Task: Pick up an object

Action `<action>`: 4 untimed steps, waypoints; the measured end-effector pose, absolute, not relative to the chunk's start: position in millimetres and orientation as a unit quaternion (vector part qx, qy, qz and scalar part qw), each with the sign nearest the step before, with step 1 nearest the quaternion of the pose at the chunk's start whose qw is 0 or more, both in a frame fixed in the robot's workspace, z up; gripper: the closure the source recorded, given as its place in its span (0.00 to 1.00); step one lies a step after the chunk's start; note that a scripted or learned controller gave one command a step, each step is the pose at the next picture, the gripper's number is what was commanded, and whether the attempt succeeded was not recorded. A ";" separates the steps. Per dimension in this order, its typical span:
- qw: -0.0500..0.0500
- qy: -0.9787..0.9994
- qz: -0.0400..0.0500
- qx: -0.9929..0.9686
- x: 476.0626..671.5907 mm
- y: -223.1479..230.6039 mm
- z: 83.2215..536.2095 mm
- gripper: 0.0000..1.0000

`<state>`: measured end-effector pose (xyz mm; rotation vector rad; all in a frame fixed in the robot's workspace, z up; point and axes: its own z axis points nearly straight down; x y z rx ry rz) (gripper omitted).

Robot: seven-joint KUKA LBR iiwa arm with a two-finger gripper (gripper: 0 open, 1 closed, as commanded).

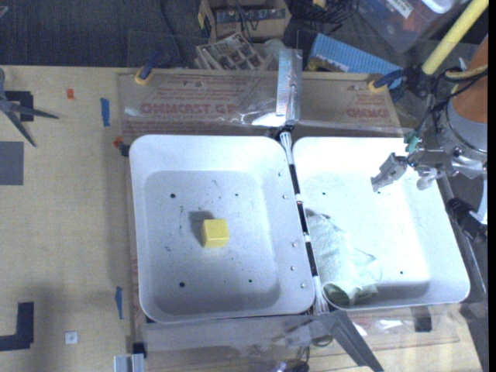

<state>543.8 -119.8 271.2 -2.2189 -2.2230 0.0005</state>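
- Camera view: your gripper (404, 169) hangs at the right of the frame, over the upper right part of the right bin (434, 285). From this slant you see two pale fingers spread apart, with nothing between them, so I judge the claw is open and holds nothing.
- The yellow block (215, 232) lies in the left bin (147, 169), near its middle, well apart from the gripper. If you aim for it, the arm must cross the ridge where both bins meet; a low path could strike that ridge.
- The crumpled pale cloth (337, 246) and the rolled greenish object (349, 291) lie in the lower left part of the right bin. The cloth is soft; the fingers may pinch only a fold and it slips.
- The arm enters from the right, the wrist is bent towards the frame's left.
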 end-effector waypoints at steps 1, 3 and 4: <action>-0.001 -0.707 -0.001 -0.707 544.5 -121.2 281.6 1.00; -0.001 -0.684 0.000 -0.729 480.5 -87.0 397.1 1.00; -0.003 -0.794 -0.001 -0.608 480.5 -37.2 435.6 1.00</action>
